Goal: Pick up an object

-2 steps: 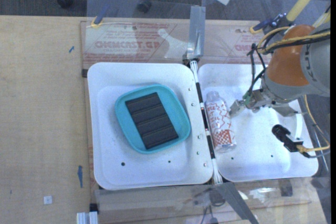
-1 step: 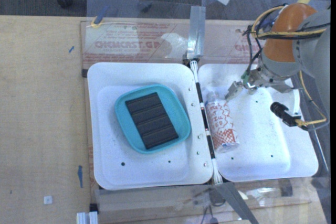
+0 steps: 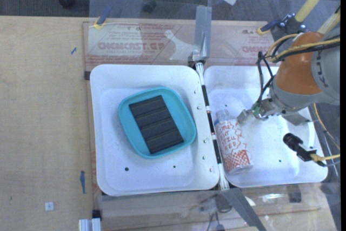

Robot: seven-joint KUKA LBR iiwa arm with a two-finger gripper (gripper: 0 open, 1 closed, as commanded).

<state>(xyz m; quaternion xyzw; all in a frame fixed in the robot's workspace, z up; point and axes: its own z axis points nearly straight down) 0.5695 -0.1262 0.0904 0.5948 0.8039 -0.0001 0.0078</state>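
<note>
Left bin [image 3: 108, 165]: teal plate [image 3: 157, 122] carrying a dark ridged block [image 3: 156, 124].
Right bin [image 3: 281, 167]: patterned paper cup [image 3: 233, 144] on its side by the divider (rim end nearest the camera).
Gripper [image 3: 244, 116]: low, just beside the cup's upper end; fingers' state cannot be told.

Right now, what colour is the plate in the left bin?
Turquoise plate, carrying a dark ridged block; camera view.
</note>
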